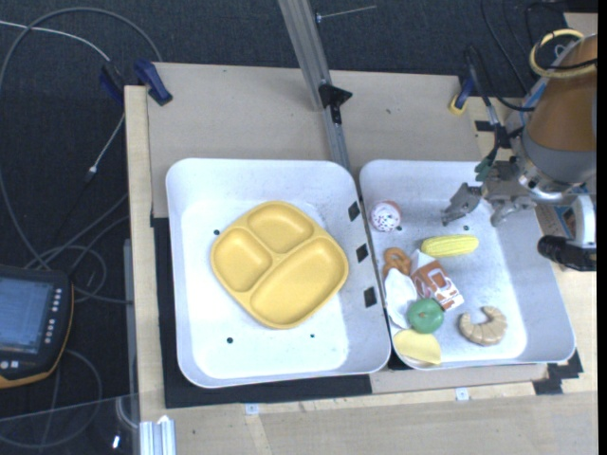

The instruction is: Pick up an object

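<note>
The right bin [541,282] holds several toy foods: a yellow corn cob [450,245], a white ball with red dots [385,217], a pretzel [396,260], a red and white box [438,285], a green apple [426,316], a tan croissant [484,325] and a yellow wedge [418,348]. My gripper [480,205] hangs over the bin's upper right part, just above and right of the corn cob. Its fingers are spread open with nothing between them.
The left bin [194,254] holds a yellow three-compartment plate [279,263]. A metal pole [308,45] slants down to the seam between the bins. Blue clamps [152,81] sit at the bench's far corners. Cables and a tablet [28,316] lie left of the bench.
</note>
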Available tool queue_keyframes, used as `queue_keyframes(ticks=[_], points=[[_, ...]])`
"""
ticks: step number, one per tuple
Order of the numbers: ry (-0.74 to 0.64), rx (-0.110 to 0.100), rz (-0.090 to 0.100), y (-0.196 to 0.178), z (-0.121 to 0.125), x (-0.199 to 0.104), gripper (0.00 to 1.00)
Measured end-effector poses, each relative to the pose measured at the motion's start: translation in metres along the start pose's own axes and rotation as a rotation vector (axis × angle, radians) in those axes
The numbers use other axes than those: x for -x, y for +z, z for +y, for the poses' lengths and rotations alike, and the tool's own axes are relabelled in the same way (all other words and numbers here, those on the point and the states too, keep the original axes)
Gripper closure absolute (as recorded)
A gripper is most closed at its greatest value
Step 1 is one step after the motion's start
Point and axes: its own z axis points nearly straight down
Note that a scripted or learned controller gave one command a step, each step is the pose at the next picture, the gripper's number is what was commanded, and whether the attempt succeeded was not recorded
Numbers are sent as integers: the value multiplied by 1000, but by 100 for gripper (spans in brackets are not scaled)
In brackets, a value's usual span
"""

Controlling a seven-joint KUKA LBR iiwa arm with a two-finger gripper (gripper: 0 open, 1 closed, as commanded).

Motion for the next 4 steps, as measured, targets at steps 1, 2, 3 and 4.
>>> queue_keyframes(ticks=[1, 2, 3, 4], points=[[0, 1, 0, 44, 4, -5, 0], [1, 2, -1, 86, 4, -5, 0], [1, 8, -1, 72, 5, -5, 100], [-1, 15, -4, 18, 13, -14, 100]])
